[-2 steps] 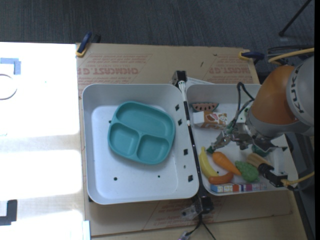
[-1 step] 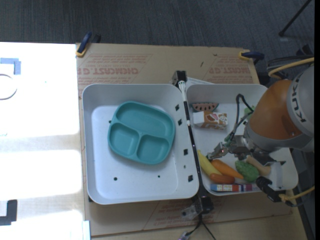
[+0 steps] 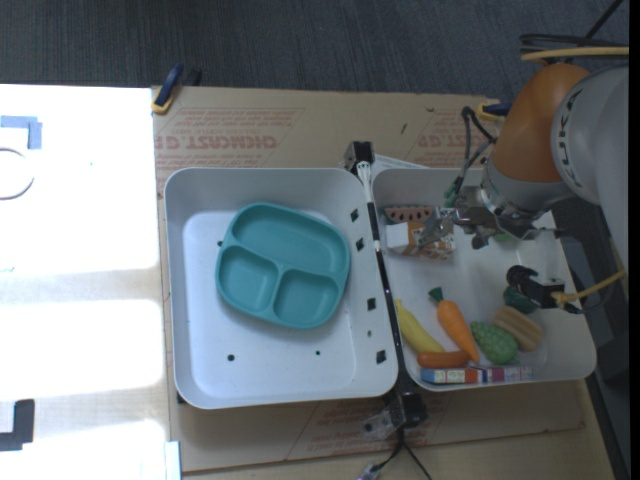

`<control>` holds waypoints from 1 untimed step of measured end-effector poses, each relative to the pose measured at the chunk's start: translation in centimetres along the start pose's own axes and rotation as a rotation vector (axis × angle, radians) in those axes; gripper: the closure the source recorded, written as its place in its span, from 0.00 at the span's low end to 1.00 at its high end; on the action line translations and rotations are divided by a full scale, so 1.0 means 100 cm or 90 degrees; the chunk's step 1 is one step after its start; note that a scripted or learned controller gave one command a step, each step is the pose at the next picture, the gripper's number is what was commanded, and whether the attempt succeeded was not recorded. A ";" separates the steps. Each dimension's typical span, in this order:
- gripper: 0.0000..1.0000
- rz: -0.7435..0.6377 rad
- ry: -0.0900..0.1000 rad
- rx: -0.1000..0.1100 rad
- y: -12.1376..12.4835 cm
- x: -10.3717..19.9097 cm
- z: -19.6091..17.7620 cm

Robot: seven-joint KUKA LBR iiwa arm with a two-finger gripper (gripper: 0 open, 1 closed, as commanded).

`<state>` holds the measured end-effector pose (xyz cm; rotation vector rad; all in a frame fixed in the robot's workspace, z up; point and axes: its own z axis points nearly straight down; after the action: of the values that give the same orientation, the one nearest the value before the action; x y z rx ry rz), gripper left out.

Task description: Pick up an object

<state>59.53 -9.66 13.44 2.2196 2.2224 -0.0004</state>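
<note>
The near edge of the right bin (image 3: 560, 368) carries most of the pickable things: a flat box (image 3: 470, 375) along the wall, then a banana (image 3: 417, 330), a carrot (image 3: 455, 328), a green lump (image 3: 495, 342) and a bun (image 3: 520, 326), crowded side by side. Farther in, by the bin's far-left corner, a small packet (image 3: 412, 236) lies just left of the tool (image 3: 440, 230), touching or nearly so; it looks the likeliest target, its long axis running across the bin. Whether the tool is apart or together I cannot tell. The divider wall close by leaves little room. In the left bin (image 3: 190, 298) sits a teal tray (image 3: 283, 266).
</note>
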 end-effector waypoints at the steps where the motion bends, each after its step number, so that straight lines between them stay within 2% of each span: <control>1: 0.00 -0.001 0.001 -0.008 0.016 -0.005 0.026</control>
<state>61.17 -10.14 10.84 2.2124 2.2195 0.0146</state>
